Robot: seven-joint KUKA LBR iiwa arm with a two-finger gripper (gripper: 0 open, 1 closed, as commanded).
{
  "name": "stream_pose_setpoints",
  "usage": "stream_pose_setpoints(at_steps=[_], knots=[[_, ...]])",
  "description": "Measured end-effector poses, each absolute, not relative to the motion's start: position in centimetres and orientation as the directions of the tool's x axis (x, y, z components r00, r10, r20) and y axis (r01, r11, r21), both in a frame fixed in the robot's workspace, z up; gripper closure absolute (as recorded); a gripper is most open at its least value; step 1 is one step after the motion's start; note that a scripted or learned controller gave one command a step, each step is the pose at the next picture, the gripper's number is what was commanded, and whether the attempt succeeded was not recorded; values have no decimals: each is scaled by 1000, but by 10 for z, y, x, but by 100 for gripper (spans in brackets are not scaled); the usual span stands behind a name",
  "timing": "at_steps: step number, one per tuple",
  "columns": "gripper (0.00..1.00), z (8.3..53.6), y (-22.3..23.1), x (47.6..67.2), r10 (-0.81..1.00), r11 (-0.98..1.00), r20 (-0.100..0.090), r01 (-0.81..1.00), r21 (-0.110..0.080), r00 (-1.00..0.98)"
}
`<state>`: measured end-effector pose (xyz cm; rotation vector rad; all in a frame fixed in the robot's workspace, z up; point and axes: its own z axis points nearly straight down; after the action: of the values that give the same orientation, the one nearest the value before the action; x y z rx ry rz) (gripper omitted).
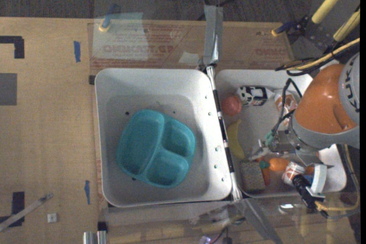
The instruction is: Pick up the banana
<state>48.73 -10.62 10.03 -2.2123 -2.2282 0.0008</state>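
Here we see the banana (234, 142) lying along the left wall of the right bin (251, 78), a smooth yellow curve. A round peach-coloured fruit (231, 105) sits above it; a rough dark sponge (251, 175) sits below. The gripper (273, 140) hangs nearby to the right; its opening we cannot tell. A teal divided plate (155, 148) lies in the left bin (108, 123).

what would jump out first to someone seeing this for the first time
The big teal divided tray lying alone in the left bin draws the eye first. Next comes the arm's bulky orange band, looming over the right bin from the right. Beneath it lies a clutter of small items, with the yellow banana stretched along that bin's left wall and a reddish ball just above it.
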Motion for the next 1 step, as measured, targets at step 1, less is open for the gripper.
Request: stream_pose_setpoints(at_steps=[1], knots=[[0, 89, -102, 525, 980, 197, -3, 980, 7, -197]])
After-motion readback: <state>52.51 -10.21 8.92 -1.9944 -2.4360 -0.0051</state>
